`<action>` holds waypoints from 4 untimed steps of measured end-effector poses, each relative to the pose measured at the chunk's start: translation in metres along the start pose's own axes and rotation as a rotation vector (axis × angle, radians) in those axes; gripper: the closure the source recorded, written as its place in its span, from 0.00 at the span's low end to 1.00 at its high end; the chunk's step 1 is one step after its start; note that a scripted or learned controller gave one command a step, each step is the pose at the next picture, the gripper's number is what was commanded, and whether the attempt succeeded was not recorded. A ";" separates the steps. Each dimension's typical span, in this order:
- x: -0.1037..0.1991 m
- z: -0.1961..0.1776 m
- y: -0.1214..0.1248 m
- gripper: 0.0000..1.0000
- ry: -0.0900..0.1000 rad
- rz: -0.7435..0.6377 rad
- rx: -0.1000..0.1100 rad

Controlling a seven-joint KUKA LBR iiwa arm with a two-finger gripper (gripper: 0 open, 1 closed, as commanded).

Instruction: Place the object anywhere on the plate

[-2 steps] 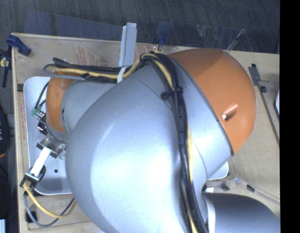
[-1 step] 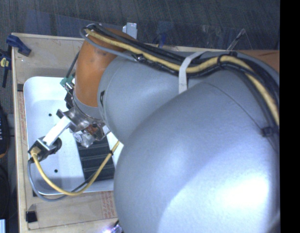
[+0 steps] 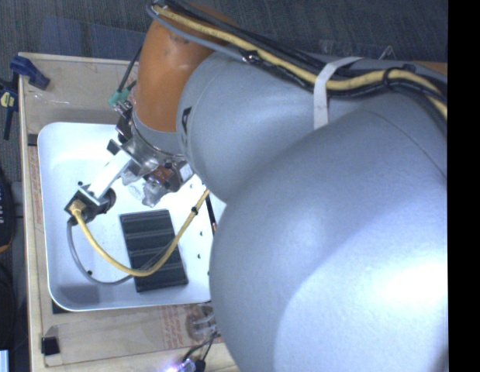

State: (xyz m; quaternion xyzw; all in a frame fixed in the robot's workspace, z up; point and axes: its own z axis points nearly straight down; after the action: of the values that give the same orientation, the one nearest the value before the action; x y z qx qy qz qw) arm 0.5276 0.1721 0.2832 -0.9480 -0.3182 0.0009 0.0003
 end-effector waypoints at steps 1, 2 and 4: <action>-0.059 0.051 -0.009 1.00 -0.004 -0.039 0.003; -0.011 0.124 -0.048 1.00 -0.005 -0.047 0.003; -0.009 0.053 -0.022 1.00 0.000 -0.156 0.002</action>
State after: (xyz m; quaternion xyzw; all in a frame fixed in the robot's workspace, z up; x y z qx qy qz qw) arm 0.5074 0.1846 0.2304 -0.9204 -0.3910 0.0013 0.0014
